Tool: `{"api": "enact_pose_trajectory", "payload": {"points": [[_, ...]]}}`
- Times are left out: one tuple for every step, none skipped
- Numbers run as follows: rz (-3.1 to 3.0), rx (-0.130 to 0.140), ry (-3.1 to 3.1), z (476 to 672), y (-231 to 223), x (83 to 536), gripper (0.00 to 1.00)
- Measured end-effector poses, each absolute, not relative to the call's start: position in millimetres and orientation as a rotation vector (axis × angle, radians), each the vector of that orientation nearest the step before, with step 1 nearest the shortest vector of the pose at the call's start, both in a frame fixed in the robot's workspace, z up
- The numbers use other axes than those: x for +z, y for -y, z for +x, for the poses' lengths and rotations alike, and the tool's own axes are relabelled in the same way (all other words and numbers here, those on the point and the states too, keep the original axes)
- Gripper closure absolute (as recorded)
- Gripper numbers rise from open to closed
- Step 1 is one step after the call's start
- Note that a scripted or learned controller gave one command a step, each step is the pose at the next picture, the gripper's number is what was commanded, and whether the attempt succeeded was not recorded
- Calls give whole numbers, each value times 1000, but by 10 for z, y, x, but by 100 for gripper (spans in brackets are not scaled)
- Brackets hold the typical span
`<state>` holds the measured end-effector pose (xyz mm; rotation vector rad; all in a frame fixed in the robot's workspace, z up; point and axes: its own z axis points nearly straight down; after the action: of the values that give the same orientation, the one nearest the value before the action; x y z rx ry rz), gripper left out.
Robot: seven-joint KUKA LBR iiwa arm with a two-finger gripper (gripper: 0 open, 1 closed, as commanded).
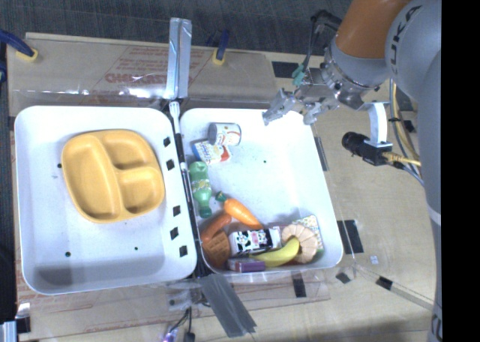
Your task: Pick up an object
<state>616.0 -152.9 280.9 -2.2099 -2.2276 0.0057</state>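
Toys crowd the right bin's [322, 183] left and near edges: can [225, 134], carrot [241, 211], banana [279, 254]. Gripper [294, 109] hovers at the far rim, fingers spread and empty, likely poised to descend on one.

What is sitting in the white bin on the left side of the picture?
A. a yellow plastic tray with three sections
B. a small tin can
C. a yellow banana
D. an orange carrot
A: the yellow plastic tray with three sections lies alone in the left white bin, while the food items crowd the right white bin.
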Motion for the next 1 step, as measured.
{"api": "enact_pose_trajectory", "payload": {"points": [[-2181, 6, 2256, 6563, 1240, 1909, 0]]}}
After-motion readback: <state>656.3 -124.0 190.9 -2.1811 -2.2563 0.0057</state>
